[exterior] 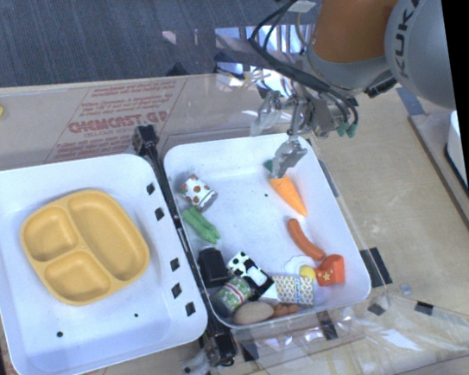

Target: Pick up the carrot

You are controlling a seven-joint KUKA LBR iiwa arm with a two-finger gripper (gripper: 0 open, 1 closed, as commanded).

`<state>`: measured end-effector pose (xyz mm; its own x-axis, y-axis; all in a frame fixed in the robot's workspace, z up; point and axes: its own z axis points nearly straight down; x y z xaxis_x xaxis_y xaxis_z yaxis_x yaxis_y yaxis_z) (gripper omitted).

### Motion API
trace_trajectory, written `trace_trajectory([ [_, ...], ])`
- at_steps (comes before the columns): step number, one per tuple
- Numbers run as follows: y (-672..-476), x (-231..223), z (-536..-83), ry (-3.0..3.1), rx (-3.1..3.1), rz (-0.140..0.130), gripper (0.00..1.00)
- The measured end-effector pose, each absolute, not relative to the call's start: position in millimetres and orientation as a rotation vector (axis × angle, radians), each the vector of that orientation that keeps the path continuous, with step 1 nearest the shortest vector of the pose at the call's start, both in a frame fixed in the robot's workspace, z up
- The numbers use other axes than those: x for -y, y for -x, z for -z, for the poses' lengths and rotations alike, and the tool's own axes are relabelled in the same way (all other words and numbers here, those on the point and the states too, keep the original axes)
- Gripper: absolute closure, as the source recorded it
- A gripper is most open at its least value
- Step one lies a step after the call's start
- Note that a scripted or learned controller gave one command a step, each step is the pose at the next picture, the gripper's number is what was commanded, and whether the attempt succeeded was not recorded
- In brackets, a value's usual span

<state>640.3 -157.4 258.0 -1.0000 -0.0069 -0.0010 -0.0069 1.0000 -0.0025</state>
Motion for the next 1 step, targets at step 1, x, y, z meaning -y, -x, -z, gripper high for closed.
trace_trajectory([
  [1,-654.6,176.6,-89.9,0.148,-3.14,-0.001,0.0],
])
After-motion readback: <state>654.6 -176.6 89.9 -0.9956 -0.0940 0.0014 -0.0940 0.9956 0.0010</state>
